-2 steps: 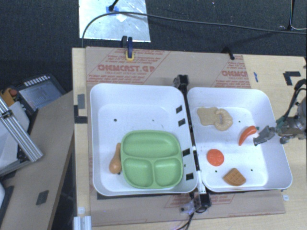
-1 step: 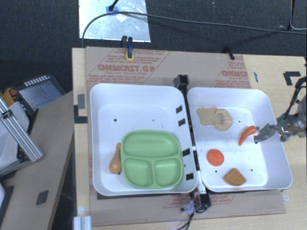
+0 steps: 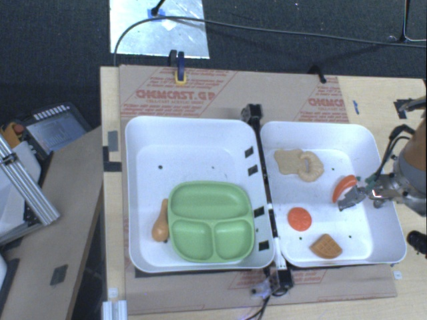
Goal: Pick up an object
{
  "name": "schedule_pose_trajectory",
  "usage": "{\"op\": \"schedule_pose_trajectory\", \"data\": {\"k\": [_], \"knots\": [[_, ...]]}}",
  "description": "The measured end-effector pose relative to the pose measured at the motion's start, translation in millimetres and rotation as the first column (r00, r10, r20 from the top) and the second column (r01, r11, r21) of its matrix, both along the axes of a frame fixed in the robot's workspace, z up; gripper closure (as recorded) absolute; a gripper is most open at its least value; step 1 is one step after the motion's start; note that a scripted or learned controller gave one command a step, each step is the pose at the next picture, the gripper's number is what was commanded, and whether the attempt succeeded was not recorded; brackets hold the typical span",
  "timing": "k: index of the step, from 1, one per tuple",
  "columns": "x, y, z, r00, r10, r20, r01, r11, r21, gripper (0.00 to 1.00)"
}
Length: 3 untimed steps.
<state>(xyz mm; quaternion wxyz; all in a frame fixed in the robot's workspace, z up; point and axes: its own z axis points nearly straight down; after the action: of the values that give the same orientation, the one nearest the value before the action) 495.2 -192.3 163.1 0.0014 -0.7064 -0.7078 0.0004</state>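
Note:
My gripper [image 3: 349, 199] reaches into the right bin [image 3: 381, 153] from the right, its tip low over the bin floor. A small red-orange piece [image 3: 344, 185] lies right at the tip, touching it or nearly so; I cannot make out whether it is gripped. A round red-orange disc [image 3: 299, 218] lies to the left of the tip, and a brown wedge-shaped biscuit [image 3: 326, 247] sits near the front wall. A pale beige lumpy piece [image 3: 299, 164] rests towards the back of this bin.
The left bin [image 3: 153, 145] holds a green divided plate [image 3: 211, 220] and a tan pear-shaped piece [image 3: 161, 223] beside it. A black divider clip strip [image 3: 261, 179] runs between the bins. Cables cross the dark floor behind the bench.

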Motion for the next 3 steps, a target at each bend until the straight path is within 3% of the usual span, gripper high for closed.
{"op": "schedule_pose_trajectory", "data": {"k": [2,3], "knots": [[3,1,-80,1.000,-0.001,0.002,0.001,1.000,-0.001,0.00],[5,1,-67,1.000,0.000,0.006,0.000,1.000,-0.003,1.00]]}}
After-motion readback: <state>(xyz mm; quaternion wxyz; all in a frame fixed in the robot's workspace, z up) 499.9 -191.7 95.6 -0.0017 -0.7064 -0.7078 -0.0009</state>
